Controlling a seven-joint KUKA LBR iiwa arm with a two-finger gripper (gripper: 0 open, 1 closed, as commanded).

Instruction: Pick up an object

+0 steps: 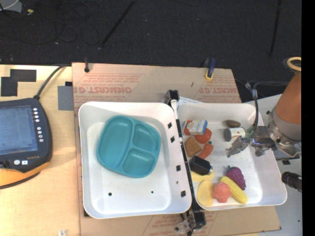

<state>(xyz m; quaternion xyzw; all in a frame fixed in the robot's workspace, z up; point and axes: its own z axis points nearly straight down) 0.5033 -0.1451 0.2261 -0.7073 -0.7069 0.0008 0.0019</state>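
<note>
A: Where do you stand, from the biggest thing down?

B: Two white bins on the bench; the left bin [93, 191] carries one teal divided plate [129, 145]; the right bin [268, 193] carries the small items, crowded along its left wall and front-left corner; my claw [237, 145] hangs over the right bin's middle, near its right wall; its tips look slightly apart with nothing between them, though I can't be certain at this slant.

A: How would you do the pick well?

B: I'd judge it best to choose something with room around it; the grey pebble [233, 124] near the back edge sits apart; descend straight, straddle it, then close.

A: Count the rest?

B: One purple grapes [236, 175], one corn cob [234, 190], one pink fruit [221, 192], one black block [200, 165], one small carton [198, 127].
</note>
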